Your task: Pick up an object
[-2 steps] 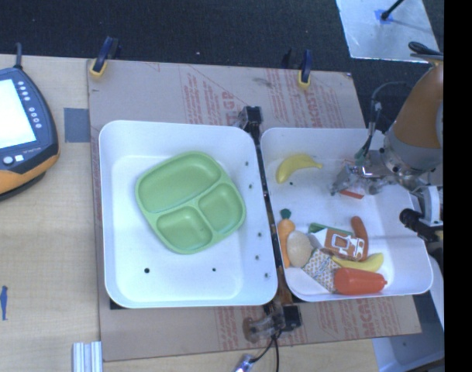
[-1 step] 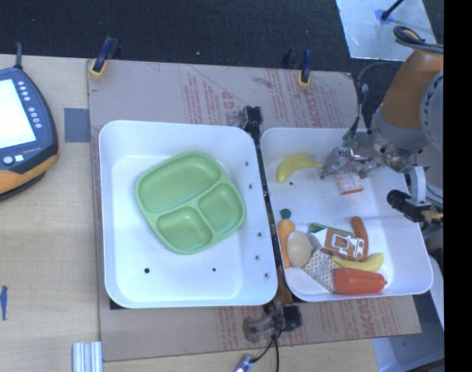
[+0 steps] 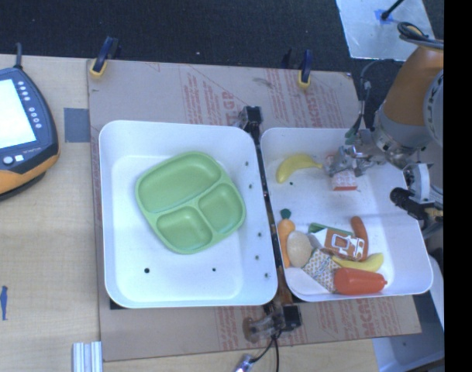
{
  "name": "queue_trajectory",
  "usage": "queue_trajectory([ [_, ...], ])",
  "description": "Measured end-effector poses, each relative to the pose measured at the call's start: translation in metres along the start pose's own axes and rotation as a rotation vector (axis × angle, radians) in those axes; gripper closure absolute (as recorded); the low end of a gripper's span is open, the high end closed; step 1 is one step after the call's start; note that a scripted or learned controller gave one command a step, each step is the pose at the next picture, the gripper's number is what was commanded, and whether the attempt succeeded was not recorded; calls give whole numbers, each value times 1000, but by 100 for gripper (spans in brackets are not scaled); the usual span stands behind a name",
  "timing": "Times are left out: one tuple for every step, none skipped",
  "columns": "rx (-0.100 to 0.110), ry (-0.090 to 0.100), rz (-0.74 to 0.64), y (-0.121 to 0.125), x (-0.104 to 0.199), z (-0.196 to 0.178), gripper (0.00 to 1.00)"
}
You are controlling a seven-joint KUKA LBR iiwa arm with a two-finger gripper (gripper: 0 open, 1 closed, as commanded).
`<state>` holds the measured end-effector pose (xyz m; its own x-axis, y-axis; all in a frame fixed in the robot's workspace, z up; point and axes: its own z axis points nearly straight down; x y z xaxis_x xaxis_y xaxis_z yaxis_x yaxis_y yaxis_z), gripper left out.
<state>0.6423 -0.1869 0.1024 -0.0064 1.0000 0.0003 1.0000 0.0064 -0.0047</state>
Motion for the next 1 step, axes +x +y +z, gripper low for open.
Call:
queue_trajectory([
  [-3,1,2,11,81,-62,100],
])
